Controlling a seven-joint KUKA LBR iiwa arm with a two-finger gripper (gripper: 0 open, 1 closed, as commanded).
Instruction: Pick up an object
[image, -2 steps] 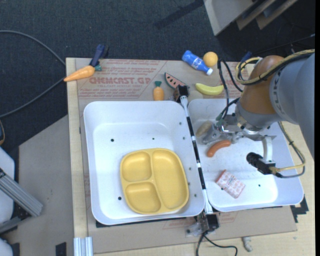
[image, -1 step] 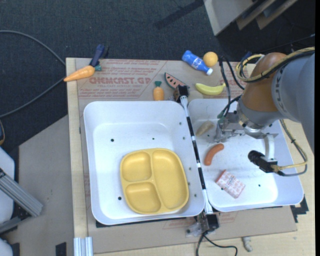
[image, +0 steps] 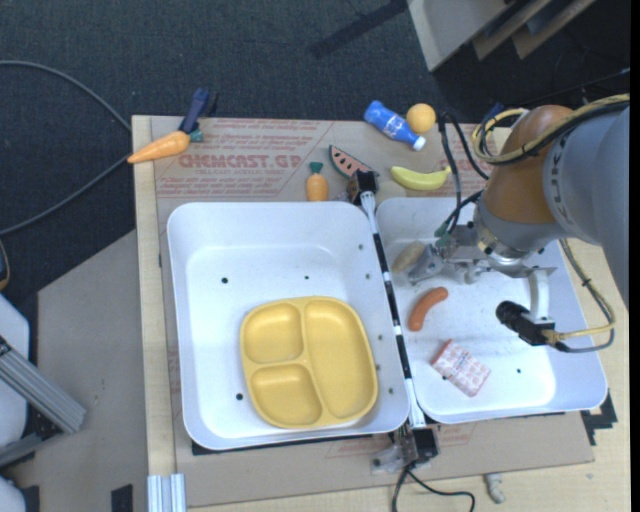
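In the right bin (image: 570, 385) lie an orange-red sausage (image: 428, 307) near the left wall and a pink and white packet (image: 461, 366) toward the front. A small beige object (image: 408, 258) rests at the bin's back left. My gripper (image: 445, 262) hangs low over the back left part of this bin, just right of the beige object and above the sausage. Its grey metal parts are tangled with cables, and nothing can be seen held in it. The grey arm with its orange band (image: 520, 175) reaches in from the right.
The left bin (image: 200, 240) holds a yellow divided plate (image: 307, 360). Behind the bins on the bench lie a carrot (image: 160, 149), a blue bottle (image: 392, 124), an orange ball (image: 421, 117), a banana (image: 420, 179), a watermelon slice (image: 345, 160) and a small orange toy (image: 317, 186).
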